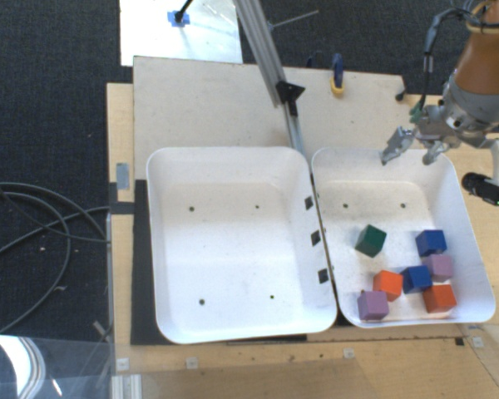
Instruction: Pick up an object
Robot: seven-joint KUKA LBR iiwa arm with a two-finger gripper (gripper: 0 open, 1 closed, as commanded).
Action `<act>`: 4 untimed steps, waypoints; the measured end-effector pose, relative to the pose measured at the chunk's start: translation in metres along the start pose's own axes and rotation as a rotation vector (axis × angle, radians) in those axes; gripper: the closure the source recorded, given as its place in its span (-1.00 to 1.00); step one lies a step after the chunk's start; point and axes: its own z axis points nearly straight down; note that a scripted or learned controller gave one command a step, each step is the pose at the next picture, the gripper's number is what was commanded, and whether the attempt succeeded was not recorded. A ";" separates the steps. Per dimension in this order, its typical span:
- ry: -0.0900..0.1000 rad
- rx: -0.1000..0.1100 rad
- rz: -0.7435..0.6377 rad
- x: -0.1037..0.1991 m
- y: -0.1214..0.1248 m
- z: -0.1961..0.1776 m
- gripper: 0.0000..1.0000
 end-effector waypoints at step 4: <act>-0.001 -0.010 -0.002 0.029 -0.170 -0.049 -1.00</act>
